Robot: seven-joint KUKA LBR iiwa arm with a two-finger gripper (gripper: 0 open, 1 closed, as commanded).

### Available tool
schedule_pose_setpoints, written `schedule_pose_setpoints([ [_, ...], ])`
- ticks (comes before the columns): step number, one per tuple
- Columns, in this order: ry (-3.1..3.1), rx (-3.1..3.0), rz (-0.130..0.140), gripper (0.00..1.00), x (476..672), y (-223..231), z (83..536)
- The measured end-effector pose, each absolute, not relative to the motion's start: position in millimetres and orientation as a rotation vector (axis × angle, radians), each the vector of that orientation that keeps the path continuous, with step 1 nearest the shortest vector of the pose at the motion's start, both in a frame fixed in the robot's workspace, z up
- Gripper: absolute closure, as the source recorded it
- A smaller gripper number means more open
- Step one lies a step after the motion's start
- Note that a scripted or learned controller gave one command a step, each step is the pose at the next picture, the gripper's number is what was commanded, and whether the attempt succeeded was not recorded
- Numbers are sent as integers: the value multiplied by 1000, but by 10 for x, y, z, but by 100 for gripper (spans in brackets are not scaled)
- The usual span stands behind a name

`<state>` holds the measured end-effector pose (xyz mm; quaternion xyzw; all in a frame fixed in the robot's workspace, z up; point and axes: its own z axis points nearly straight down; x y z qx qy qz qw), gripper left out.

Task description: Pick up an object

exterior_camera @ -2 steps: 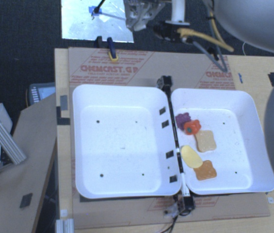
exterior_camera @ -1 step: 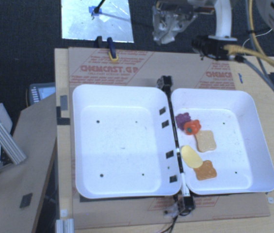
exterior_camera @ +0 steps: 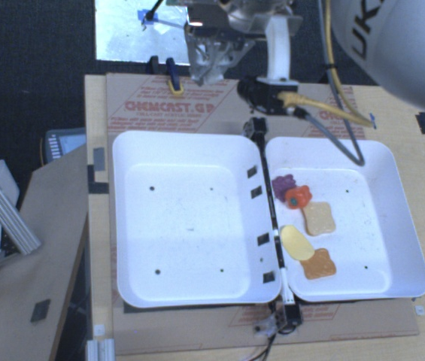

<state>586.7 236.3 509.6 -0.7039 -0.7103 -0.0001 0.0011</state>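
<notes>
Camera view, fixed above bench (exterior_camera: 99, 292). Two shallow white bins side by side: left bin (exterior_camera: 182, 224), right bin (exterior_camera: 393, 201).

Contents of right bin, all clustered by its left wall, beside the divider:
- purple grape-like toy (exterior_camera: 283, 183), nearest the far edge;
- red-orange tomato-like piece (exterior_camera: 298, 197), touching the purple one;
- pale tan bread-like slice (exterior_camera: 320, 218), just beside the tomato piece;
- yellow oval chip (exterior_camera: 296, 242), against the divider;
- brown toast-like slice (exterior_camera: 318, 264), touching the oval, nearest the front edge.

Gripper (exterior_camera: 210, 65): raised above the far edge of the bench, beyond the left bin's far right corner. Fingers: blurred, open or closed not discernible; nothing seen between them.

Key relation: cluster lying toward the front edge and to the right of the gripper, well apart. Row of pieces running roughly far-to-front along the divider. Pick not yet begun, by appearance.
</notes>
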Motion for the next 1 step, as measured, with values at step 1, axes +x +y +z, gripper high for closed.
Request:
schedule_pose_setpoints([
  [1, -2222, -2222, -5, 100, 5395, 1932, 5373],
])
